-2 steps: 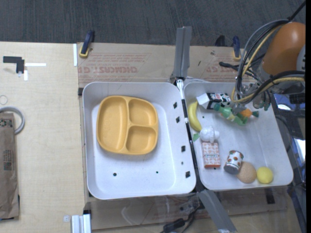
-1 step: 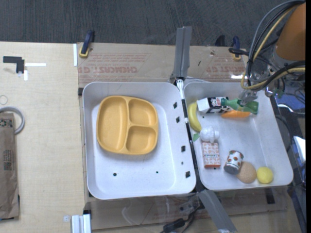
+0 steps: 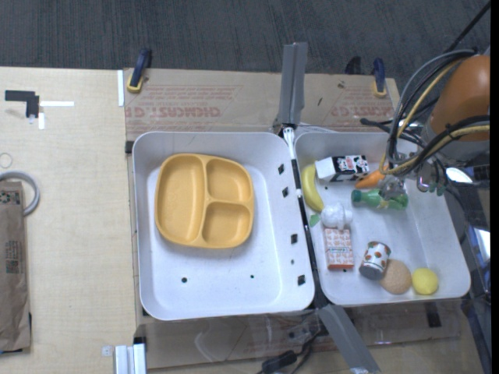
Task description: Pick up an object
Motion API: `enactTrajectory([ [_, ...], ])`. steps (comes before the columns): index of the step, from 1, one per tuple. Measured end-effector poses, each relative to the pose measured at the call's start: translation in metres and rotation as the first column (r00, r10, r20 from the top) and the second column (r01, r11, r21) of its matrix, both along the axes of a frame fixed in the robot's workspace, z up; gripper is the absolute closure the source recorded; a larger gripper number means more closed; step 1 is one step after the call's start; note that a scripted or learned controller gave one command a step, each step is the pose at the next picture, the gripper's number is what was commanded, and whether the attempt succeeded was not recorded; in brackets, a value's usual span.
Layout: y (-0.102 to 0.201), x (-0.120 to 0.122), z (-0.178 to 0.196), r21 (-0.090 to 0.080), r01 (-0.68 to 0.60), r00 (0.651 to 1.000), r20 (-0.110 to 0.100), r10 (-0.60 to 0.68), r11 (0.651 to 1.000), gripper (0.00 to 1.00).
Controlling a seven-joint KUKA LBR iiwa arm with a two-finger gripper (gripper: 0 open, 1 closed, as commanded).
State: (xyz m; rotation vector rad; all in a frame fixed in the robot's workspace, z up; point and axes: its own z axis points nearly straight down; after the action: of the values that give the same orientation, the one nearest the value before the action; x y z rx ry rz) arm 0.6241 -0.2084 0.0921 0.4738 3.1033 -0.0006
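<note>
Grey arm with orange band (image 3: 466, 92) comes in from the right over the right shallow white bin (image 3: 444, 232), cables looping around the wrist; two-finger gripper (image 3: 399, 179) sits low at the bin's upper middle, right above a green plastic toy piece (image 3: 380, 199) and an orange carrot-shaped toy (image 3: 369, 181). Grip state: cannot tell, the tip is buried in cables and clutter, and nothing can be confirmed as grasped. Just left of the carrot lies a small black-and-white cow-print carton (image 3: 345, 166), on its side near the bin's back wall. Further left, a yellow plastic banana (image 3: 311, 188) lies along the bin's left wall. Below it a small white round-topped item (image 3: 336, 216) touches the top of a white and red printed rectangular box (image 3: 338, 248) lying flat. To the right of that box, a small white can with brown spots (image 3: 375, 259), tilted, touching a tan round ball-like object (image 3: 396, 276); just beside that, a small yellow lemon-like ball (image 3: 425, 281) near the front right corner. Left shallow white bin (image 3: 156, 287) holds a yellow three-compartment plastic plate (image 3: 204, 200), flat, toward the bin's upper left. Far left on the light wooden benchtop (image 3: 70, 209), a brown paper bag (image 3: 13, 263) at the frame edge. Brown printed cardboard sheet (image 3: 195, 100) lies behind the bins.
</note>
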Motion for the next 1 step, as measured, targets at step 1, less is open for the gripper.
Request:
enactTrajectory([
  [1, -0.0145, 0.0071, -0.0002, 0.000, 0.258, 0.966, 0.000, -0.258, 0.966, 1.00],
])
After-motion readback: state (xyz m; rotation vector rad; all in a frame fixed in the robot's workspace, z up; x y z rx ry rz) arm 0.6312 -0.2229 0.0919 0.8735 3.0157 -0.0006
